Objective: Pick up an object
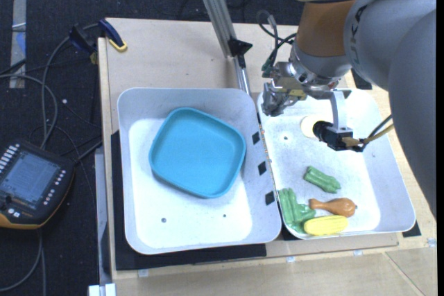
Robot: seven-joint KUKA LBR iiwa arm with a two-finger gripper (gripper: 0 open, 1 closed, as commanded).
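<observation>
Claw (277, 102) up at the top of the right bin (388, 170).
You cannot tell if it is gripping or let go. It hangs over the far left corner of that bin. Down at the near end lie a small green pickle (322, 179), a brown drumstick (334, 205), a yellow corn cob (325, 224) and a leafy green piece (292, 208). A blue plate (197, 151) sits in the left bin (139, 218).

The blue plate (198, 152) looks like smooth matt plastic; both white bins (139, 218) are smooth and faintly glossy; the counter (173, 55) is pale, matt wood board.
</observation>
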